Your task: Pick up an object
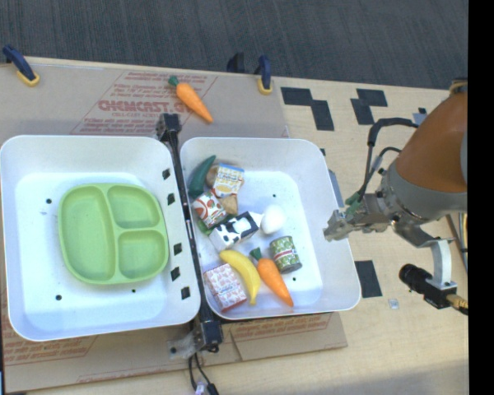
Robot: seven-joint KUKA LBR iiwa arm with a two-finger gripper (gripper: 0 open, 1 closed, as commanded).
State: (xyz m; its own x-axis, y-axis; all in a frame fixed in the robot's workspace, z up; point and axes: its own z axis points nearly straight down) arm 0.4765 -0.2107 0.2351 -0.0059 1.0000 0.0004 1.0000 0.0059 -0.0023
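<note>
The right bin (313, 164) holds a heap of toy food: a banana (243, 273), a carrot (273, 280), a green-labelled can (286, 253), a white egg (272, 220), a black and white carton (234, 230), a red and white box (224, 288), a red-labelled can (209, 211) and a small snack packet (227, 178). My gripper (339, 225) hangs just outside that bin's right rim, level with the egg and can, with nothing seen between its fingers.
The left bin (16, 179) carries a green divided plate (113, 233). A second carrot (194, 101) lies on the cardboard behind the bins. Clamps (264, 74) stand along the back edge. Black squares mark the bench at right.
</note>
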